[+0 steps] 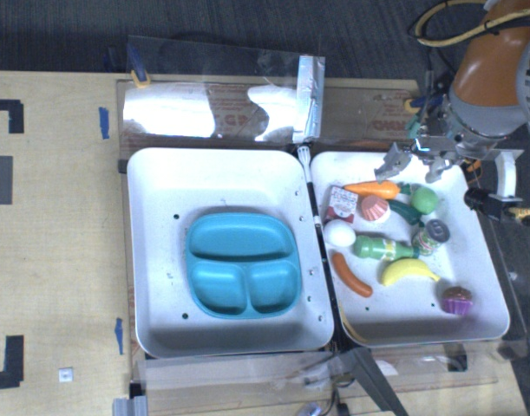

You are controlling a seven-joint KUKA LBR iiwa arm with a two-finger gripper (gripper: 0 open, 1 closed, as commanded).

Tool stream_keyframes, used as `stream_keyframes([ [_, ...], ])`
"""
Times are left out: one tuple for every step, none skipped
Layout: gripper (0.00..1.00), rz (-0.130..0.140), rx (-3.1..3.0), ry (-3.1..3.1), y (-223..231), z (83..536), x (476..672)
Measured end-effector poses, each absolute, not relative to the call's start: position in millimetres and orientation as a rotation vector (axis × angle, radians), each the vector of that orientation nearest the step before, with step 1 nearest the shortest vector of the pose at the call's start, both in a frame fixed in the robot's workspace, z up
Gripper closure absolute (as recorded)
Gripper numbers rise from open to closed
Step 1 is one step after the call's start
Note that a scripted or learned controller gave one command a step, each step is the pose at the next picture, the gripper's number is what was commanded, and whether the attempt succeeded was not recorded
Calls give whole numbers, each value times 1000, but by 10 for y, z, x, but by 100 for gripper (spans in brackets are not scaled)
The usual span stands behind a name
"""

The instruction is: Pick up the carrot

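Observation:
The carrot is a small orange cone with a green top, lying across the far part of the right bin, tip pointing left. My gripper hovers just above and to the right of it, near the bin's far edge. Its two fingers are spread apart, one at the left and one at the right, with nothing between them. The carrot is touching a red-and-white packet and a red-and-white round piece.
The right bin also holds a green round fruit, a white egg, a green bottle, a small can, a banana, a sausage and a purple piece. The left bin holds a blue divided tray.

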State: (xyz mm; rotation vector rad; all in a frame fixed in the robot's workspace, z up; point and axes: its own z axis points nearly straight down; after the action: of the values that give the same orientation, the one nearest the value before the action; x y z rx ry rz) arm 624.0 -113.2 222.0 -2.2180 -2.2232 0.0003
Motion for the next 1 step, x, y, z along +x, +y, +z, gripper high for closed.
stream_keyframes([
  [0,15,-2221,-2205,-1328,965,6505],
])
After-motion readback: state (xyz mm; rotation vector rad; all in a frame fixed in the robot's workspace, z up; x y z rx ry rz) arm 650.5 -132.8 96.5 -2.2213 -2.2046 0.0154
